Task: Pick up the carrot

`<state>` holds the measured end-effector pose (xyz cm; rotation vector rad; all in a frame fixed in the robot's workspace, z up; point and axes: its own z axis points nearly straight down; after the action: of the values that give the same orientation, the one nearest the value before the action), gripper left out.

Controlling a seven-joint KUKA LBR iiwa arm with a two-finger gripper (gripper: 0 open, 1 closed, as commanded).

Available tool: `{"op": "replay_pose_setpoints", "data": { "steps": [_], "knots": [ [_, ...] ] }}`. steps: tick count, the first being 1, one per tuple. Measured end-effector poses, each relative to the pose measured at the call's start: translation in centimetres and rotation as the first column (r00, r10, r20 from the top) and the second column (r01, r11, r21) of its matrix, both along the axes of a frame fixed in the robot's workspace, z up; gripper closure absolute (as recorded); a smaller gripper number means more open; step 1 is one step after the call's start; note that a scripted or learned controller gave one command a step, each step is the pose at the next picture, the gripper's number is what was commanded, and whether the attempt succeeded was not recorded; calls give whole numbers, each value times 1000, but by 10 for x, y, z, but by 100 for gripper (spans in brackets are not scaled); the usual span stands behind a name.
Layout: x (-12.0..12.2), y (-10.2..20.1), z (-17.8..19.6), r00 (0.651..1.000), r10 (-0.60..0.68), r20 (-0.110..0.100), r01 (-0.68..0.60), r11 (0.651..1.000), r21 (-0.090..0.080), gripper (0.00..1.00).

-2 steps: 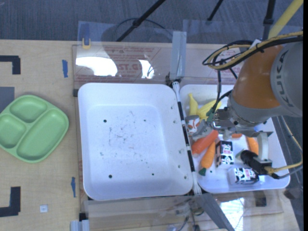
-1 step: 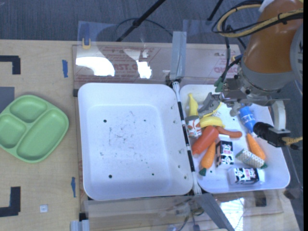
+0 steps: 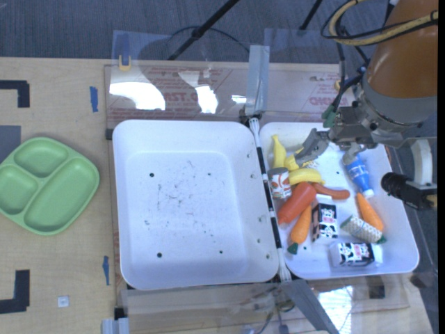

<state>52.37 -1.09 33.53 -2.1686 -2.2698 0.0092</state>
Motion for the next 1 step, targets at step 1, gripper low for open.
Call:
{"op": "replay_pose_setpoints", "data": {
  "steps": [1],
  "knots": [
    [-44, -26, -39, 989, 150, -4, -150, 989, 4, 0]
  ]
}}
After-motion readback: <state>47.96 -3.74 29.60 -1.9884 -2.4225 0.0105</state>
